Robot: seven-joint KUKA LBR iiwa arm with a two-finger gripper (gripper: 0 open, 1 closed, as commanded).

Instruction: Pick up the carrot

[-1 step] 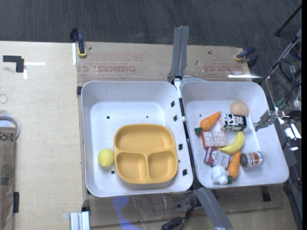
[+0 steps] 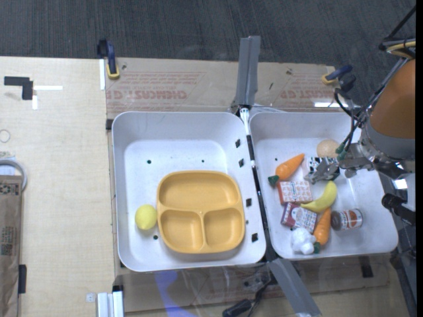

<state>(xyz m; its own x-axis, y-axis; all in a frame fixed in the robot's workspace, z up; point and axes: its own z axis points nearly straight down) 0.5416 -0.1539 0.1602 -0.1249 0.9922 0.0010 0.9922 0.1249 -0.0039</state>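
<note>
Two orange carrots with green tops lie in the right bin [image 2: 370,243]. One carrot [image 2: 289,166] rests tilted near the bin's left wall. The other carrot [image 2: 322,226] lies near the front edge, beside a yellow banana [image 2: 320,199]. My gripper [image 2: 325,171] hangs low over the middle of the right bin, just right of the upper carrot and above the banana. Nothing shows as held in it.
The right bin also holds a beige egg-like ball [image 2: 327,148], two small red boxes [image 2: 294,191], a small can [image 2: 348,219] and a white lump [image 2: 303,241]. In the left bin [image 2: 132,144] sit a yellow divided plate [image 2: 200,211] and a lemon [image 2: 146,217].
</note>
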